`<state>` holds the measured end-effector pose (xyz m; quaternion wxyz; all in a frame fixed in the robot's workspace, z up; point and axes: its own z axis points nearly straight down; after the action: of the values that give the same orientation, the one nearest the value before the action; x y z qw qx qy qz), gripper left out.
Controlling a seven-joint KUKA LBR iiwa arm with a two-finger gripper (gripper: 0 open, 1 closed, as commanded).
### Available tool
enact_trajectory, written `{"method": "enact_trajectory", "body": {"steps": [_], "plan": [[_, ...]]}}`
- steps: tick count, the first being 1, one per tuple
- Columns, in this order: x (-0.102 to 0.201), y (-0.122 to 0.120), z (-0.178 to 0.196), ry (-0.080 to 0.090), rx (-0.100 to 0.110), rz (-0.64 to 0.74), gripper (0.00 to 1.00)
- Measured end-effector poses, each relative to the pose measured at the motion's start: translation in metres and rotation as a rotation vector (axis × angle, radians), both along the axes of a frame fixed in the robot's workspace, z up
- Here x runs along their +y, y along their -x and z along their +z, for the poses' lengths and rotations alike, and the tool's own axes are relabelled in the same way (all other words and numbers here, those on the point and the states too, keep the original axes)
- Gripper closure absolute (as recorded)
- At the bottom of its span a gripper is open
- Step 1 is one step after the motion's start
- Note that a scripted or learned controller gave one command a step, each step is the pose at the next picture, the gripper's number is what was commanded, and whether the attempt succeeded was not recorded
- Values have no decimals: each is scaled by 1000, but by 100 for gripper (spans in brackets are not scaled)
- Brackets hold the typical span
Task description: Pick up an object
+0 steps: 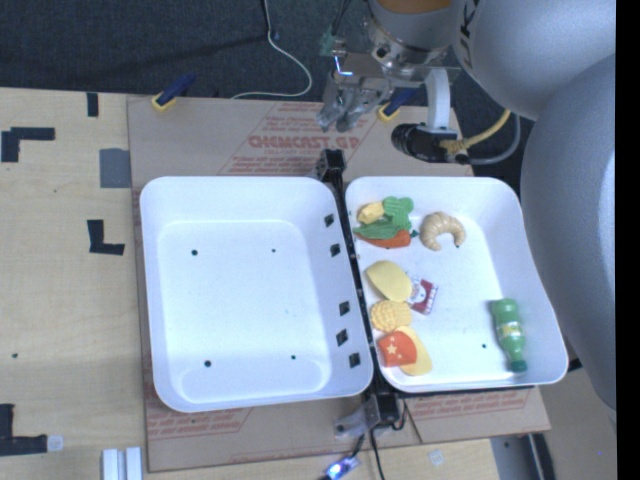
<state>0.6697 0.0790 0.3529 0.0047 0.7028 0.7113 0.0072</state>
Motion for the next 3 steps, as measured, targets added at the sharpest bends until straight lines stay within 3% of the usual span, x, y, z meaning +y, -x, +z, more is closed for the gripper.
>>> {"method": "enact_trajectory", "body": {"steps": [1, 2, 3], "plan": [[35, 2, 151, 0, -1, -5, 100], [139, 4, 184, 0, 13, -1, 100], [152, 44, -34, 10, 36, -9, 100]]}}
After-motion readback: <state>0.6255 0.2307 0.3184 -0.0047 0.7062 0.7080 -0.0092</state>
